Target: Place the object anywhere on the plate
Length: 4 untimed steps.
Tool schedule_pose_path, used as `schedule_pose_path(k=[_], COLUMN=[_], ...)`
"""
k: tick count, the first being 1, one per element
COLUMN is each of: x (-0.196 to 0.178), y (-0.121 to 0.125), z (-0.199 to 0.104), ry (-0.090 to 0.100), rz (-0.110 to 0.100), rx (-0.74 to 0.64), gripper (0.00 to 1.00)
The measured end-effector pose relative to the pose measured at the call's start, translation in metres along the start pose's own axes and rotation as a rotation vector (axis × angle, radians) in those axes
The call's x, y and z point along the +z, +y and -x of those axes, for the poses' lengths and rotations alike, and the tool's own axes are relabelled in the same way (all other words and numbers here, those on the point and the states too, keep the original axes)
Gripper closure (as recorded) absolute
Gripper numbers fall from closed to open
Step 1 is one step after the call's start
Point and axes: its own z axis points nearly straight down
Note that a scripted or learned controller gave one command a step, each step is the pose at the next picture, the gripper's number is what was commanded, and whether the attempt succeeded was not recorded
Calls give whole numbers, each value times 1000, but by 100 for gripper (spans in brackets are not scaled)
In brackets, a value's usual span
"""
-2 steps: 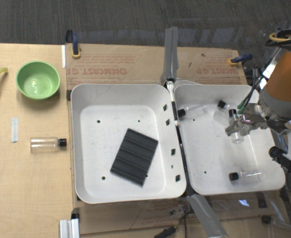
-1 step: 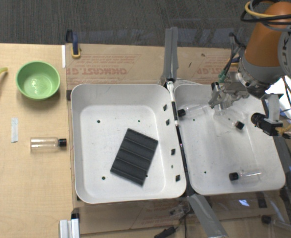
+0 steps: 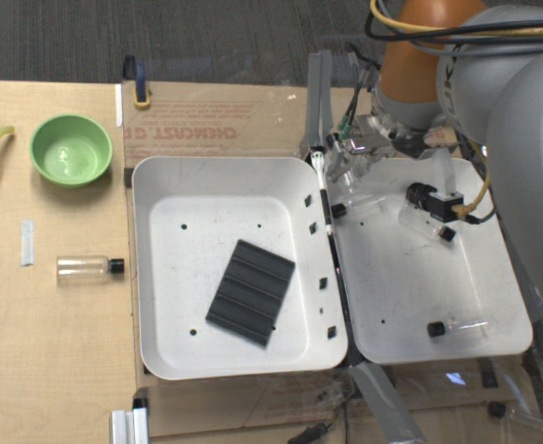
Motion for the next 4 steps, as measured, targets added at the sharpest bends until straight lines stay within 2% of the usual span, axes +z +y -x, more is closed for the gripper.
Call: schedule_pose_path(k=[1, 2, 3, 4], x=[-11, -11, -11, -101], y=[8, 8, 8, 3], z=[-38, -38, -38, -13], ry=[-1, 0, 0, -1], rz=[1, 1, 1, 3], rx=[-74, -74, -74, -441], gripper=[100, 0, 0, 0])
